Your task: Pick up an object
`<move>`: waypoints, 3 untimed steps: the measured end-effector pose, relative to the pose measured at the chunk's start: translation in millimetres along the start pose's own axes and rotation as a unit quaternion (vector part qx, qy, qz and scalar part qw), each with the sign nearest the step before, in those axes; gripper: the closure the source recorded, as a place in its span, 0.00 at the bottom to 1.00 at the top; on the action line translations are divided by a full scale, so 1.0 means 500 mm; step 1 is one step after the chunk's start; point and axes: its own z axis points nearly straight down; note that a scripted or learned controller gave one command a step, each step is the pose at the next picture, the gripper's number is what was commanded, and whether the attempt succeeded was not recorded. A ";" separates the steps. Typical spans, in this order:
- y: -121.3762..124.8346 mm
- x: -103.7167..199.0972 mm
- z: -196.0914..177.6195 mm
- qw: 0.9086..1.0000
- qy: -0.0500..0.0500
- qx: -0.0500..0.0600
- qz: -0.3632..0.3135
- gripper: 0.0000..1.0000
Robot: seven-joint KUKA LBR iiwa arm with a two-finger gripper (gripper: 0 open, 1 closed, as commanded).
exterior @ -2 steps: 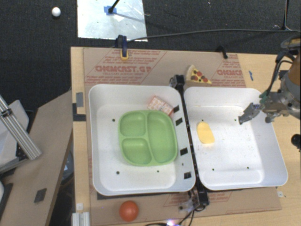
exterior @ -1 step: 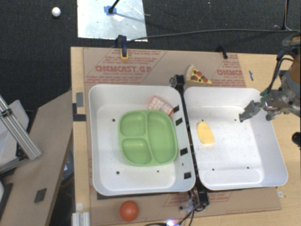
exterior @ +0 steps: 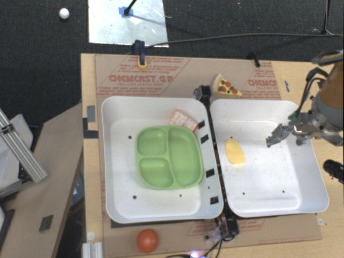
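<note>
Yellow object (exterior: 235,151), soft-looking lump, lies near left wall of right bin (exterior: 301,200). Gripper (exterior: 277,136) hangs over bin's middle, carrying nothing; finger spread cannot be told. Best approach: shift toward left wall, centre above lump, descend straight.

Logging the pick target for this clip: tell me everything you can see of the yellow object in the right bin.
The yellow object is a small, smooth, pale yellow lump, roughly oval and a little longer than wide, with a matte look like soft plastic or foam. It lies flat on the floor of the right bin, in its left part, near the divider between the two bins. Nothing touches it besides the bin floor. The gripper sits to its right, clearly apart from it.
</note>
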 end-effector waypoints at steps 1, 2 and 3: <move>0.003 0.006 0.123 1.000 0.000 0.000 0.000 0.00; 0.012 -0.001 0.205 1.000 0.000 -0.001 0.000 0.00; 0.013 -0.001 0.184 1.000 0.000 -0.001 0.000 1.00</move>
